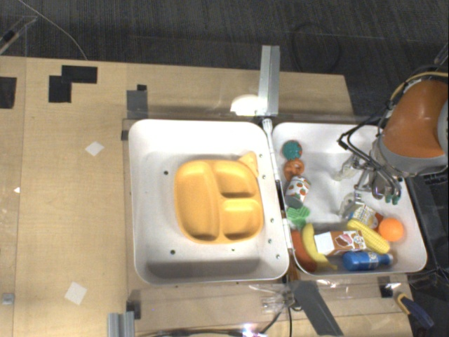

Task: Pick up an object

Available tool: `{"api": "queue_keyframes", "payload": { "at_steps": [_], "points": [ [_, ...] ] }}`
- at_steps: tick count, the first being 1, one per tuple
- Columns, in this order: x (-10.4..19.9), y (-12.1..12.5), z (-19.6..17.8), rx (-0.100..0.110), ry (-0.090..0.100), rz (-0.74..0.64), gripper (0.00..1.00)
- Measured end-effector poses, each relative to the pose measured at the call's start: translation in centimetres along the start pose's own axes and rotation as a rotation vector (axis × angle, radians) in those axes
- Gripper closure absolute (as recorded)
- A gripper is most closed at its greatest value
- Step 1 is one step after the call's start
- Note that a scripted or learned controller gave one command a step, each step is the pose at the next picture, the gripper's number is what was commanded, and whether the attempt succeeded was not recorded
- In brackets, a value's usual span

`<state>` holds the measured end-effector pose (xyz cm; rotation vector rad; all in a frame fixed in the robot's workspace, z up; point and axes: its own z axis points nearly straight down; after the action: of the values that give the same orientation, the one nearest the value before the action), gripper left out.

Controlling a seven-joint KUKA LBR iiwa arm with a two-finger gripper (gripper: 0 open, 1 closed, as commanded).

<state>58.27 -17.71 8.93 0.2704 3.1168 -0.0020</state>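
Over the right bin: arm (419,121) reaches in from the right, grey body with orange band, wrist pointing down into the bin.
Gripper (361,188): sits low over the right bin's middle-right, just far of the clutter along the near wall.
Fingers: metal parts show around the tip, but whether they stand apart or closed cannot be told; nothing is seen held between them.
Right bin (319,142): shallow, white, bare floor at the far side, objects crowded along the left wall and near wall.
Left wall row, far to near: teal ball (291,149), brown-orange toy (294,168), small patterned carton (298,187), green piece (298,215).
Near wall group: banana (311,243) lying beside a red item (302,247), white-and-brown box (340,241), corn cob (370,236), blue bottle (363,260) on its side.
Orange ball (391,229): near-right part of the bin, just right of the corn cob, close beneath the gripper's right side.
Nearest things to gripper: corn cob and orange ball, both just near of it; contact cannot be told.
Left bin (151,188): white, holds a yellow divided tray (216,199) at its centre, tray lying flat, three compartments.
Bench (63,209): pale wood, black squares at the far-left corner.
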Motion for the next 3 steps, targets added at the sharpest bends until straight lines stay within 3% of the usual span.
{"api": "queue_keyframes", "payload": {
  "at_steps": [1,2,3],
  "points": [
    [3.1,-3.4,-0.1,0.0,-0.001,0.294,0.0],
    [-0.7,-2.8,-9.5,0.001,-0.004,0.328,0.0],
    [-1.7,6.7,-0.8,0.001,0.008,0.457,0.0]
  ]
}}
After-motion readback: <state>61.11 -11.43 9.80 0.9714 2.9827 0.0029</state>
